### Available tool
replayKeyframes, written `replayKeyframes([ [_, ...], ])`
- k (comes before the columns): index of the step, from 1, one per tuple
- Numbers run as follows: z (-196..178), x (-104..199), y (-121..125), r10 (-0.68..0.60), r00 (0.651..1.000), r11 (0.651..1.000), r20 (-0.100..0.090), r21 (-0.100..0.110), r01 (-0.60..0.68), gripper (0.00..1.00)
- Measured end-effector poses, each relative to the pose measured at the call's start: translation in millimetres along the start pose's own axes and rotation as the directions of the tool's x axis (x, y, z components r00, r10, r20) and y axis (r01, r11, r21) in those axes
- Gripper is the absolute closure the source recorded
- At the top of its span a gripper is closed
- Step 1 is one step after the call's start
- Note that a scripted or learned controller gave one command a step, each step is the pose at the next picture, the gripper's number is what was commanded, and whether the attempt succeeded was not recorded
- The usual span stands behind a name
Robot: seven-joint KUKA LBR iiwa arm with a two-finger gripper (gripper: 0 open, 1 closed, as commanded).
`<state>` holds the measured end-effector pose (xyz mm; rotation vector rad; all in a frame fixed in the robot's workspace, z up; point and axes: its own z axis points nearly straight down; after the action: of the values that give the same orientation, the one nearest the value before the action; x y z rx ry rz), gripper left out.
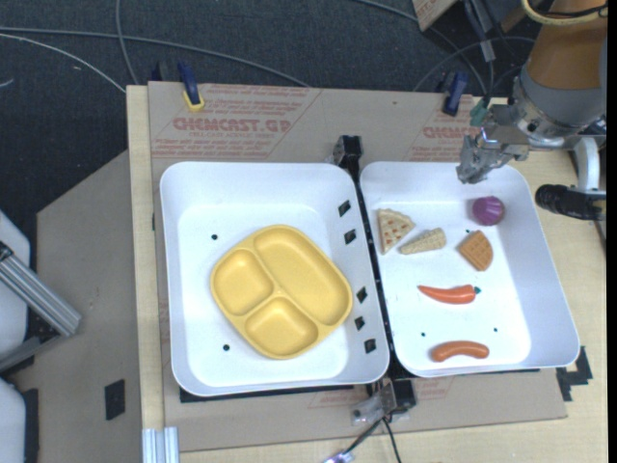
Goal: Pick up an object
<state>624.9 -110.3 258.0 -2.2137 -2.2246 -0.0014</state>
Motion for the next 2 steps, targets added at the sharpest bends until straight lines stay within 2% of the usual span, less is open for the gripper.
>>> replayKeyframes([
  [1,15.6,52.0,-17.2,0.000,1.000,1.000,-0.001,0.003,0.000,1.00],
  [2,12.8,103.0,-25.2,0.001,1.000,1.000,0.001,0.001,-0.001,1.00],
])
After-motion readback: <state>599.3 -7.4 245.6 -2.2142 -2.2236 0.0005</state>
